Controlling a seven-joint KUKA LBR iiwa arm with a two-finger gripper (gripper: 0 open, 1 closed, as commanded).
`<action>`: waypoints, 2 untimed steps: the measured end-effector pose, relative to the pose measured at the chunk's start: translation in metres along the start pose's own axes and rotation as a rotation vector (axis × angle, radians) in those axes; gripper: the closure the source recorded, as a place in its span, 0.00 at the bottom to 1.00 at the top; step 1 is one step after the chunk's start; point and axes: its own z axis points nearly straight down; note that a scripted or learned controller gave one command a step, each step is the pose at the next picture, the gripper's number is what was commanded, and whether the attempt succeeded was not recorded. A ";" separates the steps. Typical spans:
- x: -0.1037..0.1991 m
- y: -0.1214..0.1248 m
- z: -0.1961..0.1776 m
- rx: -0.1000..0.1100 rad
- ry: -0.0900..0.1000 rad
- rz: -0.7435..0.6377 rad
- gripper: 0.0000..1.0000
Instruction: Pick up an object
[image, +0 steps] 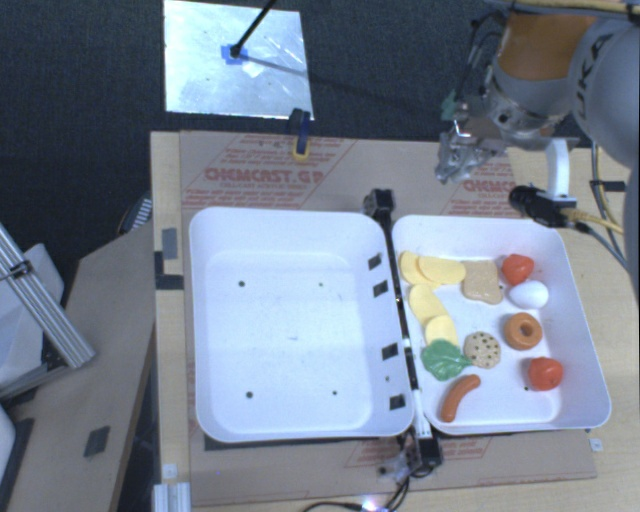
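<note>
The right bin holds toy food: yellow chips, a bread slice, a red tomato, a white egg, a doughnut, a cookie, green lettuce, a sausage and a red piece. My gripper hangs high above the bench, beyond the right bin's far edge, with nothing seen between its fingers. It is well apart from all the food.
The left bin lies beside the right one, joined by a black hinge strip. A shiny metal sheet lies at the back left. A yellow-blue clamp stands on the cardboard's far edge. Metal rails sit at left.
</note>
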 end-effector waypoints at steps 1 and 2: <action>0.062 0.001 -0.138 -0.002 0.002 0.000 1.00; 0.129 -0.040 0.007 0.032 0.001 0.001 1.00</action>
